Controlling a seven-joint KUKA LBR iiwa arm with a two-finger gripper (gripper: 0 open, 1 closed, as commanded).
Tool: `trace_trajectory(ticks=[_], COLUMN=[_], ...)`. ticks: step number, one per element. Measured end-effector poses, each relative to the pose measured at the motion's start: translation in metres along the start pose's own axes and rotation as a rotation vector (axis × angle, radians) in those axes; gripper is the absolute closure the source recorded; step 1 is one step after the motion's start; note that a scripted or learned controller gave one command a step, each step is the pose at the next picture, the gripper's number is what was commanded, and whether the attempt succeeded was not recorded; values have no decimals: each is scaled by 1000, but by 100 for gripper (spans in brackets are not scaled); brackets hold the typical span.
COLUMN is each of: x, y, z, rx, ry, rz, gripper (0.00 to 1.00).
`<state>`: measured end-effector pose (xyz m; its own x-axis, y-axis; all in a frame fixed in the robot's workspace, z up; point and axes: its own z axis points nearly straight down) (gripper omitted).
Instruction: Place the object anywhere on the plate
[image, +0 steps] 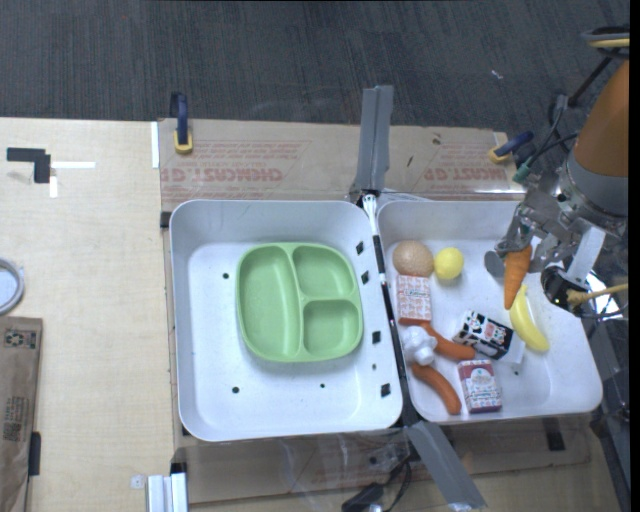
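While the arm hangs over the right bin, the tool sits at that bin's far-right part with a carrot hanging from it. The carrot's thick orange end is up between the fingers and the tool looks clamped on it — the thing appears lifted clear of the bin floor, though the slant of the camera makes the height hard to judge.

Carrot's long axis runs nearly upright in this view, a little tilted, pointed tip down and toward the near side, just above the banana.

Green plate lies in the middle of the left bin, well apart to the left — three compartments, all bare.

Step in hand, as I judge it: carry to the plate.
- Lift enough to clear the divider where the two bins meet before moving left.
- Grip is at one end only, so the carrot may swing or slip; a slow, steady carry suits it.
- Bring it low over the large left compartment before release — a drop from height could let it roll off the rim.

Other items in the right bin: lemon, milk carton, hot dogs.
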<state>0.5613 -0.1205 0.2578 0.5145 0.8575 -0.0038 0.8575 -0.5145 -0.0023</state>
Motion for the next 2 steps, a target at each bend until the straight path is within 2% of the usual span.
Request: trace_trajectory(ticks=[1,2], x=[64,169], y=[-3,-61], z=[65,21], rx=[2,-1], ry=[2,1], rz=[-290,-355], gripper=[100,100])
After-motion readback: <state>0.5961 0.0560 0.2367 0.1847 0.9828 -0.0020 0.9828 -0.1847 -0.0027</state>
